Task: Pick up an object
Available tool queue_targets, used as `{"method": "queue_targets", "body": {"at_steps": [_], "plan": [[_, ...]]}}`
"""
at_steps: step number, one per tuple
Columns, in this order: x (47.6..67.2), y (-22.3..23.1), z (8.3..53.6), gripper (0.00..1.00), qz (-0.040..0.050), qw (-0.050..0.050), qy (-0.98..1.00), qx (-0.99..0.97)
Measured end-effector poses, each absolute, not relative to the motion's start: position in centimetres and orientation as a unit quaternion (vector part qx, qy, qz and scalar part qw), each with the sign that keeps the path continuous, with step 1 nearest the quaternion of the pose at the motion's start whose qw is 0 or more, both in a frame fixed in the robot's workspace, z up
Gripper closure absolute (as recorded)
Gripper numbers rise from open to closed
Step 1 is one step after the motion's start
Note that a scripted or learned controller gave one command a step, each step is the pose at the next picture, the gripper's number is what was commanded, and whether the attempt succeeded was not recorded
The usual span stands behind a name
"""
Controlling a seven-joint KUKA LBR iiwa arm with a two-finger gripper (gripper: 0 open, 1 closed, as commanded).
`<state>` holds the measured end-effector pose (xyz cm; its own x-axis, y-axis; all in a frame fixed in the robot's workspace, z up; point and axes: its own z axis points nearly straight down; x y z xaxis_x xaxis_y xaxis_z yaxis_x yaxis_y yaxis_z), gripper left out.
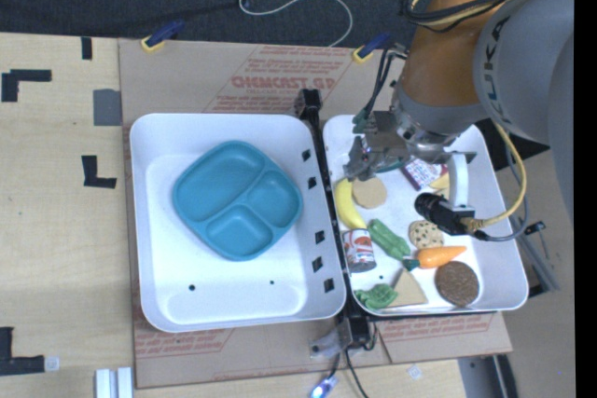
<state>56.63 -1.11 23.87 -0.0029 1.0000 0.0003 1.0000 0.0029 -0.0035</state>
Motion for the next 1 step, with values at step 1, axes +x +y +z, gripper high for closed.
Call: {"method": "queue_targets", "body": {"at_steps": [1], "plan": [[55.46, -8.30, 27.32, 1.00, 0.0006, -0.002, -0.705, -0.709]]}}
